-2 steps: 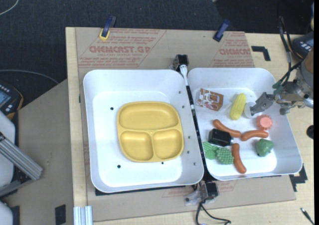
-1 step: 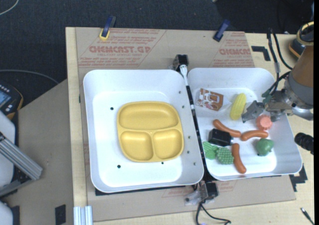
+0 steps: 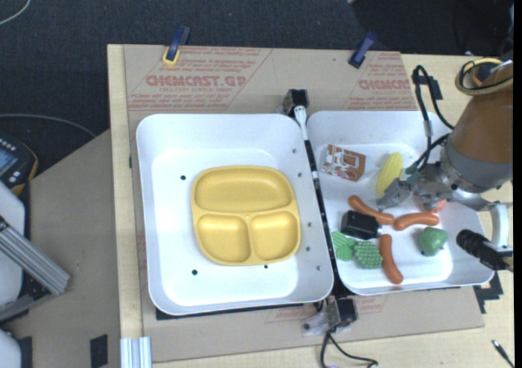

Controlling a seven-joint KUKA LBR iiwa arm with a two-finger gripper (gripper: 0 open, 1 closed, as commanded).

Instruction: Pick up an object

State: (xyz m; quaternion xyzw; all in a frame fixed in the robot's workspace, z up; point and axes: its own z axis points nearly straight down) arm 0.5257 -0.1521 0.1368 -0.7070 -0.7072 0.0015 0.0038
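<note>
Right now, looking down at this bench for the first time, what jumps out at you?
The big yellow divided plate stands out first, sitting alone in the left white bin. Next comes the right bin, crowded with toy food: a corn cob, sausages and a green pepper. The grey arm with its orange band reaches in from the right, its gripper low over that pile.

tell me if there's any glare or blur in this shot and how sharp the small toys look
Camera view: light is soft and even, with faint shadows under the yellow plate; the white bins look bright but keep their edges; the sausages and corn are small and slightly soft; the tool is a little blurred.
</note>
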